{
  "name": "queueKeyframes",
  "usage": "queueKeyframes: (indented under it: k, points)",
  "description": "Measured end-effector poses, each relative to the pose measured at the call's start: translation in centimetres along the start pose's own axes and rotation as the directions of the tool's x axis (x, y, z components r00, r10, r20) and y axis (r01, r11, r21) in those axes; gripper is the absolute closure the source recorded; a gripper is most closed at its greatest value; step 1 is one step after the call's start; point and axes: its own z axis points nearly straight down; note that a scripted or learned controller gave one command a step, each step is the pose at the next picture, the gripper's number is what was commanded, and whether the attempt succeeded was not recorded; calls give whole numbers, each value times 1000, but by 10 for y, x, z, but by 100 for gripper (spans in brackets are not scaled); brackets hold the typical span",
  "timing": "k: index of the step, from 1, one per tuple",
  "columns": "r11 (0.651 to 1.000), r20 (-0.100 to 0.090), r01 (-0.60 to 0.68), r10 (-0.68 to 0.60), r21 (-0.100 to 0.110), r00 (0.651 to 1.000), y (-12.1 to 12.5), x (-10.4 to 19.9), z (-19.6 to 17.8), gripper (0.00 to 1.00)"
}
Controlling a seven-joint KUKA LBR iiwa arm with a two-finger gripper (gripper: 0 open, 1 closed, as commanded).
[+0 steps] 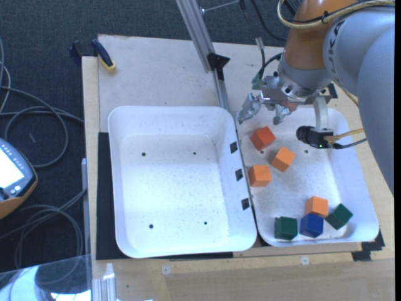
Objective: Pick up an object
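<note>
The arm's upper links run out of frame at the top right, and its grey bulk covers the far right corner of the right bin [360, 187]. The gripper [266, 110] hangs over that bin's far left end, close to the seam between the 2 bins. Its 2 metal fingers are spread apart with nothing between them — the left fingertip [245, 113] sits almost over the rim. Fine detail of the fingertips is hard to make out against the white plastic.

Just below the gripper lie 3 orange cubes: the nearest orange cube [262, 137] rests turned about 45 degrees to the bin walls, a second orange cube [282, 158] sits just beside it, also rotated, and a third orange cube [259, 175] lies nearly square to the bin's edge. Being cubes, none has a long axis.

At the near end a cluster gathers — a small orange cube [317, 205], a blue cube [311, 225], and 2 green cubes [286, 227] [339, 216], the blue one partly overlapped by its neighbours.

The left bin [125, 168] lies alongside.
</note>
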Motion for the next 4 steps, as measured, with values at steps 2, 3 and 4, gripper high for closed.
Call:
queueKeyframes:
  k: [2, 3, 4]
  points:
    - [1000, 2, -7, 7, 4, 1000, -38, -64, 40, 0]
    - [1000, 5, -2, 2, -20, 1000, -77, -58, 84, 0]
    - [1000, 6, -2, 2, -19, 1000, -62, -63, 91, 0]
